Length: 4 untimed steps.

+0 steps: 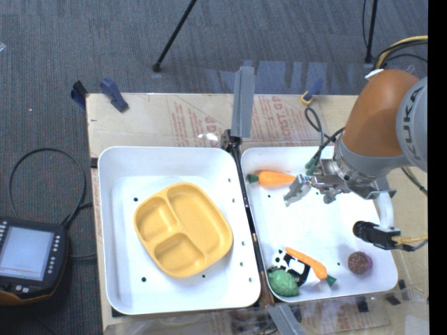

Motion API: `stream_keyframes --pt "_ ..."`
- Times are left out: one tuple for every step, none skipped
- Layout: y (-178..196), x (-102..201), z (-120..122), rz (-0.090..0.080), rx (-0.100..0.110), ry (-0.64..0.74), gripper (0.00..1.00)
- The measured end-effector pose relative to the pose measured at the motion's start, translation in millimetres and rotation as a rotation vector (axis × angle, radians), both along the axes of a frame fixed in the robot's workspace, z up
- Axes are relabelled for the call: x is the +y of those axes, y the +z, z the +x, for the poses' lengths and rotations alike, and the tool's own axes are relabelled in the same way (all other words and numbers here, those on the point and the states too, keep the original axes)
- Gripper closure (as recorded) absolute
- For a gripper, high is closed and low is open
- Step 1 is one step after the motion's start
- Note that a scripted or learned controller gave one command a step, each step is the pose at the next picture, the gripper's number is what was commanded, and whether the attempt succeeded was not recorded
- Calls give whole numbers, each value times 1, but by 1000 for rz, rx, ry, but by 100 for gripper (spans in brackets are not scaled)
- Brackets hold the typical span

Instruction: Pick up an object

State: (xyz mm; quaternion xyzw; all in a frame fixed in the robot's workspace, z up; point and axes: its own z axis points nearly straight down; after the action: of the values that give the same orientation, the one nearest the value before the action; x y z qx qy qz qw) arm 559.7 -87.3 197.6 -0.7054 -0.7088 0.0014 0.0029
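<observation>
While poised above the right bin (391, 208), claw (311, 188) spread wide, grasping nothing. Just left of claw, touching nothing of it: carrot (274, 179). Well below claw: second carrot (307, 262), green toy (283, 283), brown ball (360, 262). Far left: yellow tray (183, 228).

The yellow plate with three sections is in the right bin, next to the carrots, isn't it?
Not quite. The camera view shows the yellow plate lying in the left bin. The two carrots are in the right bin, below the pincer.
</observation>
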Motion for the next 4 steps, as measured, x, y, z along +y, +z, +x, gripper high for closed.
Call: stream_keyframes --pt "-110 7 -77 1 -4 74 0" --pt "-101 6 -76 4 -3 68 100" --pt "-102 6 -77 4 -2 68 0" --pt "-112 -64 -86 -1 0 -12 0"
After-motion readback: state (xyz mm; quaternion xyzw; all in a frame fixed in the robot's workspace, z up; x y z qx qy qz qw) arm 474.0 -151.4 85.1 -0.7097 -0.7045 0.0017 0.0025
